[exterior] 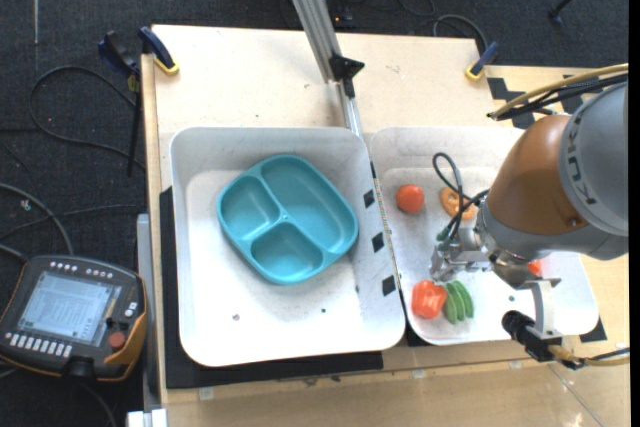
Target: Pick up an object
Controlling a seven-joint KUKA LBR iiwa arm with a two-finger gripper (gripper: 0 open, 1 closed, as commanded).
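Red pepper (428, 299) near bin's (420, 333) front rim, seemingly.

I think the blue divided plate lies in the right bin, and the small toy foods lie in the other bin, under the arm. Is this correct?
Not quite. The camera view shows the blue divided plate in the left bin, not the right. The small toy foods, such as the red tomato, do lie in the other bin, under the arm.

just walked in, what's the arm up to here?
The KUKA arm reaches in from the right over the right bin. Its gripper hangs just above a red pepper and a green object near the bin's front edge; nothing visibly held. A red tomato and an orange item lie further back. The left bin holds a teal divided plate.
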